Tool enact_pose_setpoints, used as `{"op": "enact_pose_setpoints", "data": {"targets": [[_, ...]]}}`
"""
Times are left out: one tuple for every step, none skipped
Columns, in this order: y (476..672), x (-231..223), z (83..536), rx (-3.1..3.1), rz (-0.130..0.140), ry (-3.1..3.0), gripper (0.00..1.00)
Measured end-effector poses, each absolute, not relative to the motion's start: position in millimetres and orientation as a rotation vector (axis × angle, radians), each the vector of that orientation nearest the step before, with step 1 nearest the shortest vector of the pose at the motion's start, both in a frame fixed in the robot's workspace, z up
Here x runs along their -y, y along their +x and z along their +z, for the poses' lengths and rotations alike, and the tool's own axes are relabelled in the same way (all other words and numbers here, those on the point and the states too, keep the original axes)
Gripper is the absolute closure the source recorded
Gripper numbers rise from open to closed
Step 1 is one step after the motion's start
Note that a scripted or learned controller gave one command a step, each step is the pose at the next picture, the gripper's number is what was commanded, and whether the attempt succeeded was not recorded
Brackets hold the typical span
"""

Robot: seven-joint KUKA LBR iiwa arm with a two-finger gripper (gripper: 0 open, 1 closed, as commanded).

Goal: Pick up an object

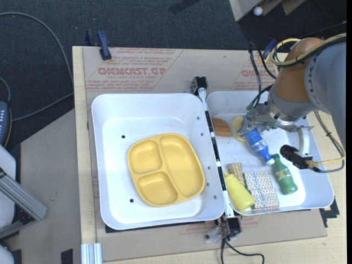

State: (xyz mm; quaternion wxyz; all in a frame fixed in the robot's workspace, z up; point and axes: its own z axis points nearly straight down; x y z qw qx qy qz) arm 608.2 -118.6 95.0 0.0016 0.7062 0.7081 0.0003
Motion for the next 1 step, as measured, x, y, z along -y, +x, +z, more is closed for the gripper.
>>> {"op": "enact_pose_setpoints", "data": {"targets": [[580.4,45.7,223.0,-2.222,0.003,2.219,1.00]]}}
